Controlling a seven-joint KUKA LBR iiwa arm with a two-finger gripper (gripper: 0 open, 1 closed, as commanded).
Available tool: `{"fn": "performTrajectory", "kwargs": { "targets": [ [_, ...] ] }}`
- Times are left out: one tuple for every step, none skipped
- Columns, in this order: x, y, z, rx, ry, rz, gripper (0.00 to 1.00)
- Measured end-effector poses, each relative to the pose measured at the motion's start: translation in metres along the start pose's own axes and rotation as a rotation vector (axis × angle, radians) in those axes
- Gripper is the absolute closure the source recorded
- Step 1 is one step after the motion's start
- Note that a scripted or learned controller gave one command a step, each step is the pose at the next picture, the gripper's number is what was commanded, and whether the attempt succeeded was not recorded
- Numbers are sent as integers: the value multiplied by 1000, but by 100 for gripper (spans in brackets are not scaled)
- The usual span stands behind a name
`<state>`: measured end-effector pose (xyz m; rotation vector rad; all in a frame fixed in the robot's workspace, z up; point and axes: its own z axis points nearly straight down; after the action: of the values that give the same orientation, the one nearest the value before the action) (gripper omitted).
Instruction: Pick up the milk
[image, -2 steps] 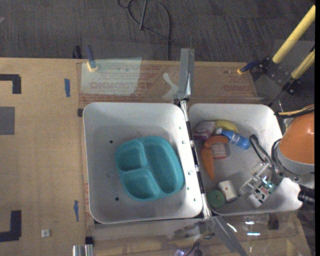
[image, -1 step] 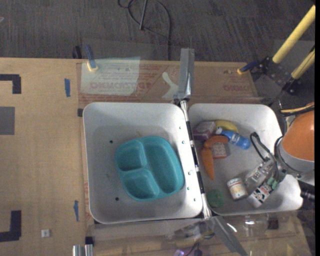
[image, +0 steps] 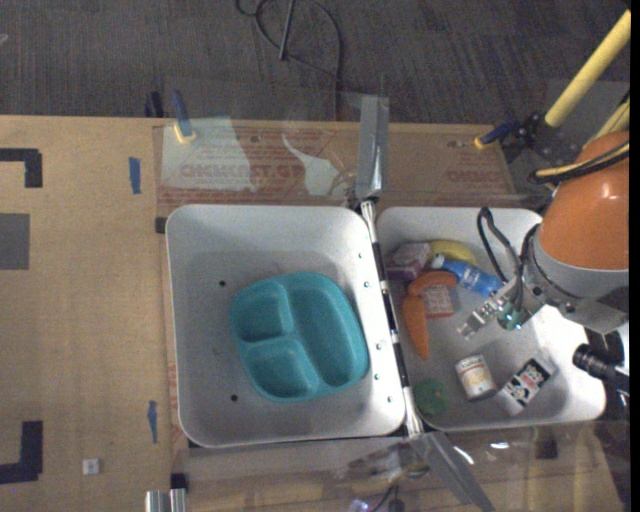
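Milk, in the form of a small white carton with black cow patches (image: 527, 383), is lying on its side near the front right corner of the right-hand shallow white bin (image: 575, 405), its long axis slanting from the lower left toward the upper right of the camera view. Which end is the top cannot be told at this size.

Above the bin's middle, the metallic two-finger end effector (image: 492, 313) is being held beneath the grey arm's orange wrist band (image: 590, 220). Nothing is being gripped by it, and how far it is opened cannot be judged from this angle. It is being kept well apart from the carton, which is sitting closer to the front wall.

Several risks are being posed, by judgement. A small cylindrical can with a pale label (image: 474, 377) is standing just beside the carton on its left, so a descent slightly off to that side could end on the can or knock it into the carton. The bin's sloped right wall is close to the carton, so the outer side of the end effector could be fouled by it. If the closing line is being set along the slanted long axis rather than across it, the carton could be pushed away or spun. An orange toy carrot (image: 417, 326) and a yellow toy banana (image: 452, 249) are lying farther off.
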<state>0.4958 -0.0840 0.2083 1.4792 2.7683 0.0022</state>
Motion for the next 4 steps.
{"fn": "performTrajectory", "kwargs": {
  "targets": [
    [0, 0, 0, 1, 0, 0, 0],
    [6, 3, -43, 0, -1, 94, 0],
    [-7, 19, 6, 4, 2, 322, 0],
    [-48, -52, 38, 2, 2, 107, 0]
  ]
}}
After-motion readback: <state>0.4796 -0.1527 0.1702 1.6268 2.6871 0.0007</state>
